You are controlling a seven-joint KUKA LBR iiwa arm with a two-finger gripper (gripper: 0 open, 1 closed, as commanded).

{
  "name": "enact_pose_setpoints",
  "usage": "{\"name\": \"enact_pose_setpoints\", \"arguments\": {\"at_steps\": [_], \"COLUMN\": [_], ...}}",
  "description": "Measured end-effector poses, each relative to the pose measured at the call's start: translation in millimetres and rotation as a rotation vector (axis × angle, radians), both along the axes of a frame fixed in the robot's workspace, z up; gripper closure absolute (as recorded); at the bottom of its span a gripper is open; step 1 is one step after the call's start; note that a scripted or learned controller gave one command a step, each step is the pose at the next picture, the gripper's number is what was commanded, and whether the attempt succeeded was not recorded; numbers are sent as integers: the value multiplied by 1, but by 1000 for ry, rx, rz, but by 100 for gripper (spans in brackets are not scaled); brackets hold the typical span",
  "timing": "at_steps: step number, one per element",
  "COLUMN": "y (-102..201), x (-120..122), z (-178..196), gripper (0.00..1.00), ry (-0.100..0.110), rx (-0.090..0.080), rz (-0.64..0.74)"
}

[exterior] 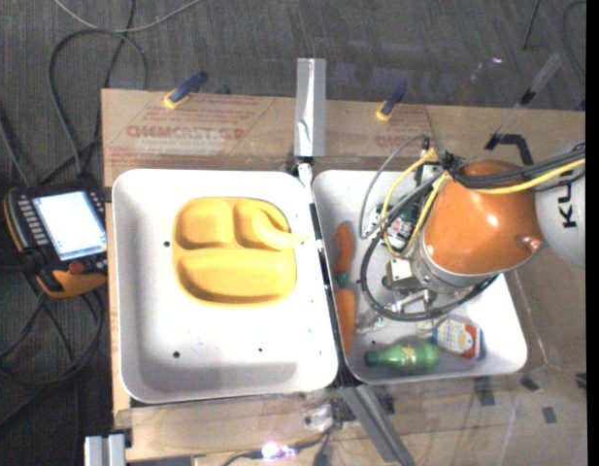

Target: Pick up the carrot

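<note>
The slender orange carrot (345, 246) lies lengthwise along the left wall of the right shallow white plastic bin (517, 343), just beside the divider between the two bins. A second orange carrot-like piece (347, 316) lies below it against the same wall; whether the two touch cannot be determined. A green plastic bottle (404, 357) lies on its side near the front of that bin, beside a small white packet with a red and blue label (457, 338); its lettering is too small to read.

The left white bin (134, 289) holds a yellow plastic compartment tray (236, 250). Faded red print on the brown cardboard sheet (183, 129) behind the bins is illegible. A handheld pendant with a lit screen (58, 226) rests on the floor to the left.

The grey arm's orange band (479, 226) hangs over the right bin, reaching in from the right, with part of the letters "KU" (569, 207) readable on its casing. The gripper (404, 284) sits below amid cables, near the carrots; how its jaws stand cannot be told.
</note>
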State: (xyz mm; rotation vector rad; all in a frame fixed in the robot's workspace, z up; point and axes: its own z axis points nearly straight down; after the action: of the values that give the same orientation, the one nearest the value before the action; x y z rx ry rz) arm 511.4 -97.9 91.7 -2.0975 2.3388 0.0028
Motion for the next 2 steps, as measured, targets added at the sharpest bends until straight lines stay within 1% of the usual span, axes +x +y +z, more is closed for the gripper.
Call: {"name": "enact_pose_setpoints", "arguments": {"at_steps": [1, 2], "y": [0, 3], "x": [93, 95], "z": [-3, 6], "gripper": [0, 100], "ry": [-11, -13], "rx": [-1, 5], "rz": [-264, -268]}}
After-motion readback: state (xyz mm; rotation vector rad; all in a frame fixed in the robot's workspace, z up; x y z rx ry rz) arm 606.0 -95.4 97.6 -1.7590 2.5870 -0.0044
